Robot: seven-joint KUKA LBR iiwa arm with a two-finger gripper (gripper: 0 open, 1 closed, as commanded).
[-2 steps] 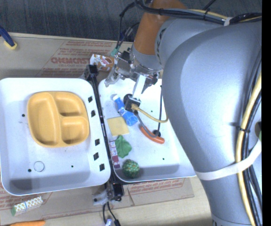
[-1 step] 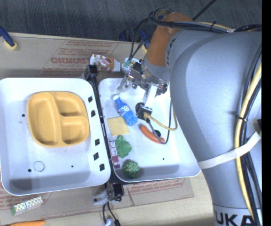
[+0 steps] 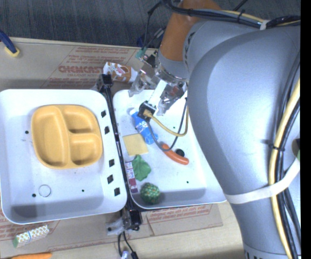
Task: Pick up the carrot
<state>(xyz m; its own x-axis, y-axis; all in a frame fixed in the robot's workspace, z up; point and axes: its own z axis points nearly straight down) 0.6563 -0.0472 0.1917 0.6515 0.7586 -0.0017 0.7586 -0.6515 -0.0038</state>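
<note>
Carrot [image 3: 175, 155] lies free on the floor of the right bin [image 3: 198, 190], slanting down toward the right, with its orange body just beside a blue bottle [image 3: 143, 129] that sits up and to its left. A yellow cheese slice [image 3: 135, 143] rests left of the carrot, a green leafy piece [image 3: 141, 168] below that, and a round green item [image 3: 150, 193] nearer the bin's front wall. The left bin [image 3: 9, 198] holds a yellow divided tray [image 3: 67, 135]. Both bins stand on the cardboard-covered worktop [image 3: 63, 63].

The gripper [image 3: 158, 90] hangs above the back end of the right bin, well apart from the carrot and gripping nothing; whether its jaws stand wide or narrow I cannot tell from this angle.

For a clean grasp, the jaws should probably travel forward over the carrot's middle, turn so they close across its narrow width rather than along its length, and descend clear of the bottle. The carrot looks slim and smooth, so an off-centre pinch could squirt it aside.
</note>
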